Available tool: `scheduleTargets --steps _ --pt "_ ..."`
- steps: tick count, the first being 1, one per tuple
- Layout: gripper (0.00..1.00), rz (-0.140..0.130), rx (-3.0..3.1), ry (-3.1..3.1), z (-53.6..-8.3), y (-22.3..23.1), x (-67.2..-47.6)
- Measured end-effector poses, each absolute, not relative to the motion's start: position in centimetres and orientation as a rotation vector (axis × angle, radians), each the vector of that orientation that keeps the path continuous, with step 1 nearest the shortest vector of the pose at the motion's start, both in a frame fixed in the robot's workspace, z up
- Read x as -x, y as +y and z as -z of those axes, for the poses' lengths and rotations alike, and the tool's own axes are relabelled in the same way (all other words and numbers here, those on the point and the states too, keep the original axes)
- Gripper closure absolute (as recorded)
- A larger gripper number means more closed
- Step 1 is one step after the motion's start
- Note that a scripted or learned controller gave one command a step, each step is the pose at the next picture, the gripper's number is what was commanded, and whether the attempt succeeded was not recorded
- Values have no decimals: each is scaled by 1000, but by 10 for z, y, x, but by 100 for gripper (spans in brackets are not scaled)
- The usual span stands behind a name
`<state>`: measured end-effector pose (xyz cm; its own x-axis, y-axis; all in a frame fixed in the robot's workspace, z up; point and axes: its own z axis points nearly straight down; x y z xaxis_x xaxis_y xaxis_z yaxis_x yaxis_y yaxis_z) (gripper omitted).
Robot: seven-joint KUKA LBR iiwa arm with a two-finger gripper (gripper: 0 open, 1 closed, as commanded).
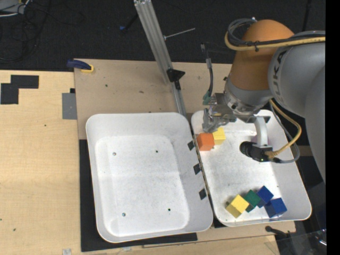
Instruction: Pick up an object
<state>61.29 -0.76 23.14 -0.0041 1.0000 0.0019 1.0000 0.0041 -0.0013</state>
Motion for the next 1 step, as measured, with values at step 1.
scheduleTargets --steps 1 --pt "100 -1 2214 -2225 -236 43 -611"
